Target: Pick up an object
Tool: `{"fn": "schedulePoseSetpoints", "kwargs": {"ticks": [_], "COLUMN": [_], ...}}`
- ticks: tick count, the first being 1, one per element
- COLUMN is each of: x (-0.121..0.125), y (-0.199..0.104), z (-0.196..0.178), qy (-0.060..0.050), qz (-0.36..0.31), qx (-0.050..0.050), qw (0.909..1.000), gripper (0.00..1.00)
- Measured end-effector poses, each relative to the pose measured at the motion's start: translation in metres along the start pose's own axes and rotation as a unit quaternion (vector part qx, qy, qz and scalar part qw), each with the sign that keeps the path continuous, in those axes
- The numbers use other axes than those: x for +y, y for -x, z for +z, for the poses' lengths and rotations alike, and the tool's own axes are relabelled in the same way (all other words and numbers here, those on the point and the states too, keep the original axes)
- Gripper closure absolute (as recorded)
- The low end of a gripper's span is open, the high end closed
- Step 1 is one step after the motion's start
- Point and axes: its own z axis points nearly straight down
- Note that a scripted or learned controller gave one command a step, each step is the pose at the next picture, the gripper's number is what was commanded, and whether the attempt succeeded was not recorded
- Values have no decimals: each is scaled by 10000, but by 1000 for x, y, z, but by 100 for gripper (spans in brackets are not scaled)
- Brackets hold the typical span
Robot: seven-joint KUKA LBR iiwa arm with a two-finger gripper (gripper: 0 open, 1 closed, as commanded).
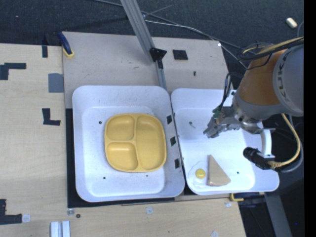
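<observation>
The tan wedge-shaped block [217,172] lies at the near end of the right white bin [185,107], a small yellow ball [200,173] just beside it; my claw [213,130] hovers above, grip unreadable; the yellow compartment plate [135,142] fills the left white bin [84,132].

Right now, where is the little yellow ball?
The yellow ball lies in the right bin, at its near left corner, beside the tan wedge.

arm: grey KUKA arm with orange band [266,83] reaching in from the right, wrist bent downward | gripper: dark two-finger gripper [213,129] pointing down-left; low over the bin floor; nothing seen between its tips
</observation>
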Motion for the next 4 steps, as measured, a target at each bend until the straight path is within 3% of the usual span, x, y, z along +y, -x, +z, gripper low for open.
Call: {"fn": "schedulePoseSetpoints", "kwargs": {"ticks": [1, 4], "x": [0, 53], "y": [0, -175], "z": [-33, -56], "qy": [0, -6], "qz": [0, -33], "qx": [-1, 7], "qw": [10000, 10000], "gripper": [100, 100]}}
